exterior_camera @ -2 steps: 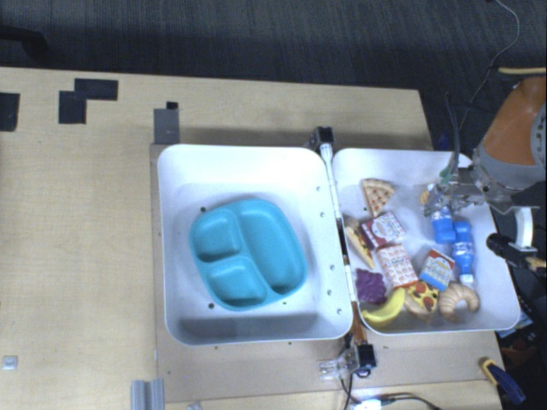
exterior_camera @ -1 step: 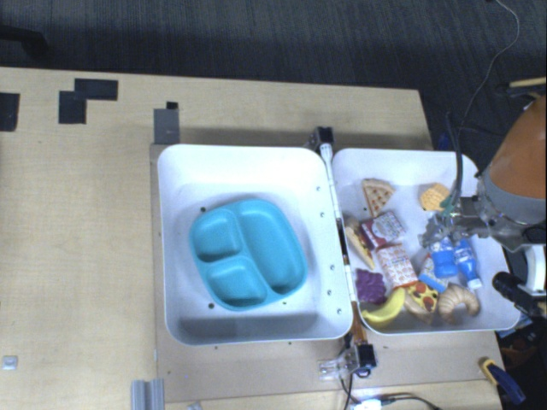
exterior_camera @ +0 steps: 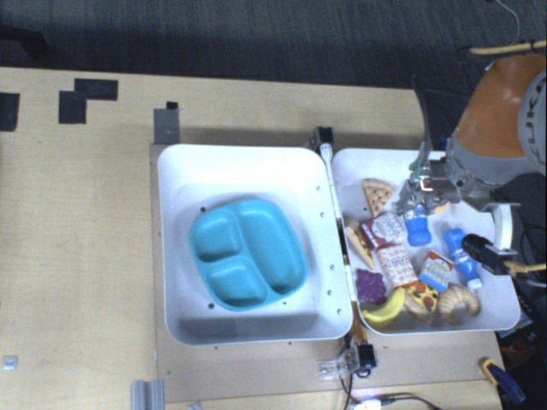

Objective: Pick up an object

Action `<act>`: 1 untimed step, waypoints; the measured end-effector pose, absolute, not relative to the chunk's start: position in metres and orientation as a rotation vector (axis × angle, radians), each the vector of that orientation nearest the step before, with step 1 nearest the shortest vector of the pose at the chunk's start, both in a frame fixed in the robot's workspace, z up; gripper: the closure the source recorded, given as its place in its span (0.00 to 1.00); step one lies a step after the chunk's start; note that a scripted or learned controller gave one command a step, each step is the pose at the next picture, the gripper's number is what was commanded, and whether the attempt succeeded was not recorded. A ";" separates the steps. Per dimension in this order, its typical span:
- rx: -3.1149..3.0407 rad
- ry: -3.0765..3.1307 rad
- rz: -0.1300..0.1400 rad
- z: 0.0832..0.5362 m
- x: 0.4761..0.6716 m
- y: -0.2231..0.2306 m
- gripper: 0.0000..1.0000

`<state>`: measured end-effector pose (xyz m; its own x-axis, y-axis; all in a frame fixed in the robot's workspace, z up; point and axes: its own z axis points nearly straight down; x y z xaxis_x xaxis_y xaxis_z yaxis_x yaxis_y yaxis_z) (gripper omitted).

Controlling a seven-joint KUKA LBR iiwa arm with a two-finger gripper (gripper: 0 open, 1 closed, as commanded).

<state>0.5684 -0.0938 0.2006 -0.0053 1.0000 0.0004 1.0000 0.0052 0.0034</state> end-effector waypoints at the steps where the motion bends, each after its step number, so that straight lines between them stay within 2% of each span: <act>1: 2.214 2.227 0.004 0.215 0.573 -0.044 1.00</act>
